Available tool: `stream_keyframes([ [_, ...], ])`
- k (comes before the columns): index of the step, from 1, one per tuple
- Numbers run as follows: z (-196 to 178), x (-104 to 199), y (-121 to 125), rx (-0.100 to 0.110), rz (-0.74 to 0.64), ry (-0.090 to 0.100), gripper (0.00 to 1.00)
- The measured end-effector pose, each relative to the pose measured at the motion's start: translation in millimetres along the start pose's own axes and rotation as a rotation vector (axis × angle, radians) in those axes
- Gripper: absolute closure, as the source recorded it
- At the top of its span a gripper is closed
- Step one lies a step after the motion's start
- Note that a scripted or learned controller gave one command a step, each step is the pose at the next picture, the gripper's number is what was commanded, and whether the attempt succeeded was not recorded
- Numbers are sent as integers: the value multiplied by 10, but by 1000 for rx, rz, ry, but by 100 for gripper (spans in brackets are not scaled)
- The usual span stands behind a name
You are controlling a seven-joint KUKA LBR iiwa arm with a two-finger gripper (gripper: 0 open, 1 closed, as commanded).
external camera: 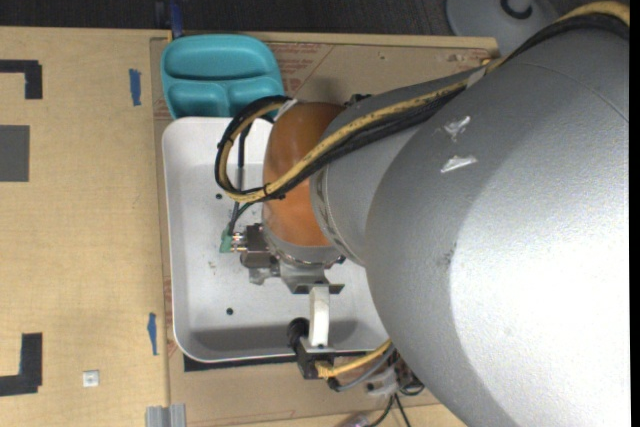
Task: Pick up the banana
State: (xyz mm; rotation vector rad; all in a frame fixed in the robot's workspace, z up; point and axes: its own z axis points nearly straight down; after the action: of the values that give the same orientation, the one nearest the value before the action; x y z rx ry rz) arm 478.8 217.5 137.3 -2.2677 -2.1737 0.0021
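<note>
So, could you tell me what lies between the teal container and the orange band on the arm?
In the camera view, black cable loops cross over the white bin's rim between the teal container and the orange band.

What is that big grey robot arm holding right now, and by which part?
It cannot be told. The grey arm with the orange band covers its own gripper over the shallow white bin, and no banana is visible.

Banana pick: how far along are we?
Done: the arm has reached over the white bin, with the end effector low inside it. In hand: nothing that can be confirmed; the arm's bulk covers much of the bin, and no banana is seen at the end effector. Left: a confirmed grasp and the lift. A teal tray sits behind the bin.
</note>
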Motion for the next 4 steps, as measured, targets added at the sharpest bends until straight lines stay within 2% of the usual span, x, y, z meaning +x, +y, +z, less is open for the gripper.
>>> stream_keyframes([
  [2,-193,8,3,0,-1,-1,100],
  [3,506,81,4,-1,-244,3,100],
  [4,410,83,4,0,-243,4,100],
])
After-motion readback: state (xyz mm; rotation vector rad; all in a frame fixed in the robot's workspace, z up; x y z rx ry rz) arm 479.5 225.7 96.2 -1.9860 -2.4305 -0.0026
